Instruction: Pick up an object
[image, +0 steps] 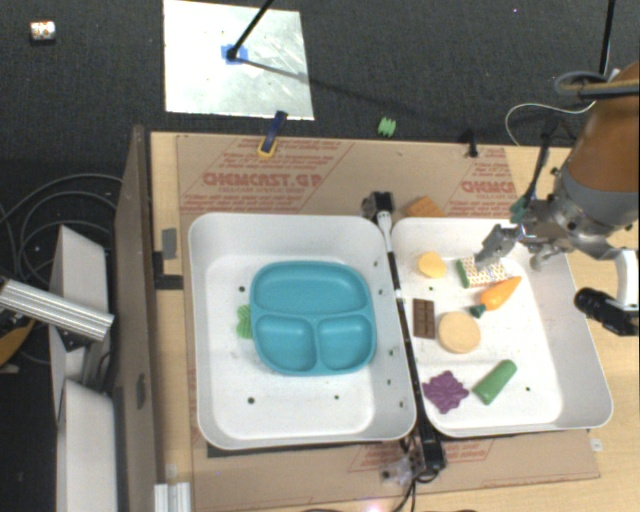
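At the upper right of the frame, the gripper (497, 252) hovers over the checkered block (479, 271); I cannot tell its jaw state. It should centre over the block, clear of the carrot (499, 292), and descend straight.

Blue tray (310, 330) (three compartments), orange carrot (501, 292), purple grapes (445, 390), green cucumber (495, 381), brown bar (424, 318), white bins (215, 300)
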